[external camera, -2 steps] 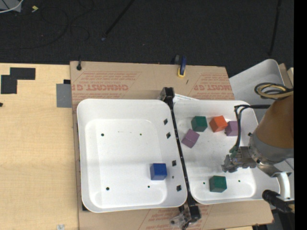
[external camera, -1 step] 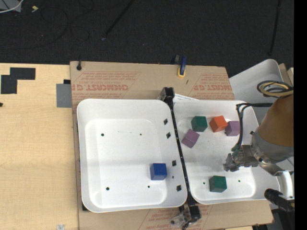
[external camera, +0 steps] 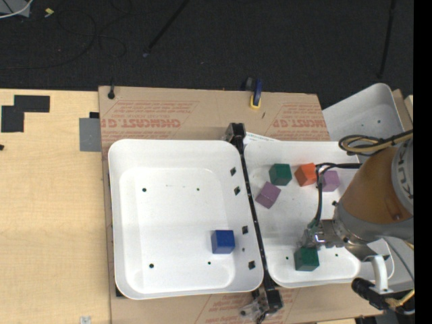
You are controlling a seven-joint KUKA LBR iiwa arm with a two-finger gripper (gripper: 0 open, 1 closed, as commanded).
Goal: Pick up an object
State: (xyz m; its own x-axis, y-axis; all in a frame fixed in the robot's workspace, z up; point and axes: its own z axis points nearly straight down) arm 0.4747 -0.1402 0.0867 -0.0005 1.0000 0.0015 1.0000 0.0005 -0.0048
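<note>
Beside the right bin's (external camera: 283, 279) front rim, the hand (external camera: 314, 240) hovers over a green block (external camera: 306, 258).

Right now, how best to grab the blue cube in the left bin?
Pinch the blue cube across two opposite flat faces, coming straight down from above. It sits flat on the left bin floor with open space on every side, so either pair of faces looks reachable.

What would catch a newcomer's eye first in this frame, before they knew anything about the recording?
Probably the grey arm with its orange band reaching in from the right, its gripper low over the right bin just above a dark green block. Next, the cluster at the back of that bin: a green block, an orange block and two purple blocks. Last, the lone blue block in the left bin.
</note>
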